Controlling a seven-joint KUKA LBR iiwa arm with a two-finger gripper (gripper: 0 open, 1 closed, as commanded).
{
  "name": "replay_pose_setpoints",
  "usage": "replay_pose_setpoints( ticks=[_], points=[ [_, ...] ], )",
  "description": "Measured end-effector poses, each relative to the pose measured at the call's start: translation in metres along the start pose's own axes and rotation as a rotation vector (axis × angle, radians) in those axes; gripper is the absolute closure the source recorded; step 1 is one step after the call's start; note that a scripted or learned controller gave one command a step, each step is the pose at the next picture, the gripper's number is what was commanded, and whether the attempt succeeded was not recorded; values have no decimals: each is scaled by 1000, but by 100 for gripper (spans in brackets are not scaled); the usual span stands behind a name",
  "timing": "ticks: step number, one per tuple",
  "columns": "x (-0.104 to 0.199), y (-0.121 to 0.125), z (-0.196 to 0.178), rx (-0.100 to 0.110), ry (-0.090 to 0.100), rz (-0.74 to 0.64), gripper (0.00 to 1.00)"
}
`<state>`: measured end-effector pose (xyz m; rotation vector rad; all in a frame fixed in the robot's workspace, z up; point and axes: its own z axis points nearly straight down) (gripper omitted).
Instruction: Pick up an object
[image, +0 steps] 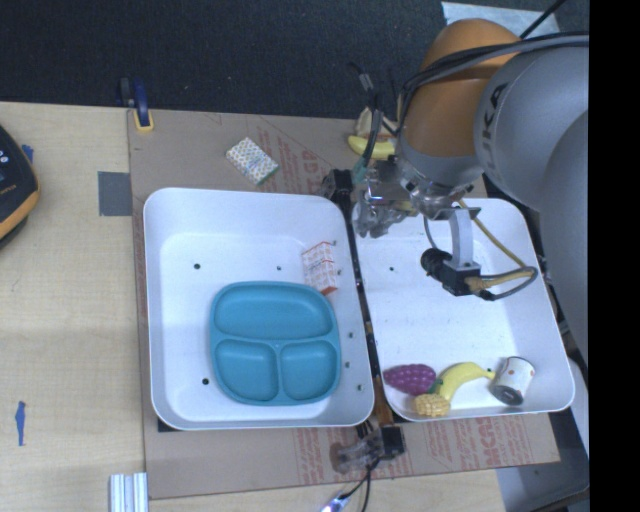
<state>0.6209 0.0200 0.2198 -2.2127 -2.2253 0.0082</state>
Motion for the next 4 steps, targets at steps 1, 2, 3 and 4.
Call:
replay_pose_setpoints(
  ticks=[1, 2, 3, 4],
  points=[
    [59, 10, 22, -1, 0, -2, 100],
    [15, -12, 28, -1, -2, 2, 100],
    [44, 0, 28, -3, -1, 0, 100],
    [51, 36, 28, -3, 1, -1, 100]
  ],
)
